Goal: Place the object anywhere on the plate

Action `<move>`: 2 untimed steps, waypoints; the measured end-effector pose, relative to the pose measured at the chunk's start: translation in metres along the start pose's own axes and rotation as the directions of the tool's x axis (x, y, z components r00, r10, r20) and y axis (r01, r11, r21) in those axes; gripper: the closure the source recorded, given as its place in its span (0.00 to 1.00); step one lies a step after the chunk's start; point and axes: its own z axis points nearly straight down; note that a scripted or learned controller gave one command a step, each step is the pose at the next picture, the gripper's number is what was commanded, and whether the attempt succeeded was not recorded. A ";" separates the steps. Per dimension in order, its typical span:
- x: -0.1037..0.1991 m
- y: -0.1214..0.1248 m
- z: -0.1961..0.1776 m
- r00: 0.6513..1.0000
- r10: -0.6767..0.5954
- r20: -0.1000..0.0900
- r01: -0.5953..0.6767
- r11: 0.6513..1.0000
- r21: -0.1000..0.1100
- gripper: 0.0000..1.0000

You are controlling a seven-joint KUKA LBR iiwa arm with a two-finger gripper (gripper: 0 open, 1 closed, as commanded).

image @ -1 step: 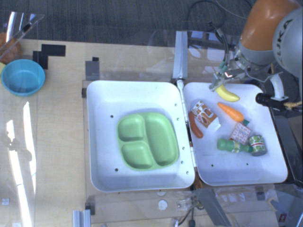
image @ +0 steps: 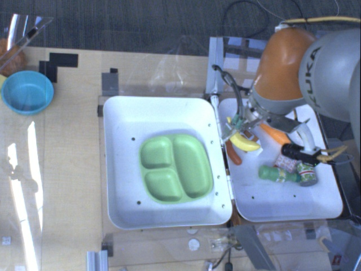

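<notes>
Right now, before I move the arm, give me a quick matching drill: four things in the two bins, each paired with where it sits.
Things:
1 green plate
2 banana
3 green bottle
4 carrot

Places:
A right bin, under the hand
B right bin, near front
C left bin, middle
D right bin, beneath the arm

Pairs: 1-C, 2-A, 3-B, 4-D
</notes>
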 end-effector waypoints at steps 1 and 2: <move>0.077 -0.023 0.000 0.991 -0.132 0.000 0.132 0.991 -0.001 1.00; 0.077 -0.023 -0.001 0.991 -0.131 0.000 0.131 0.991 -0.002 0.00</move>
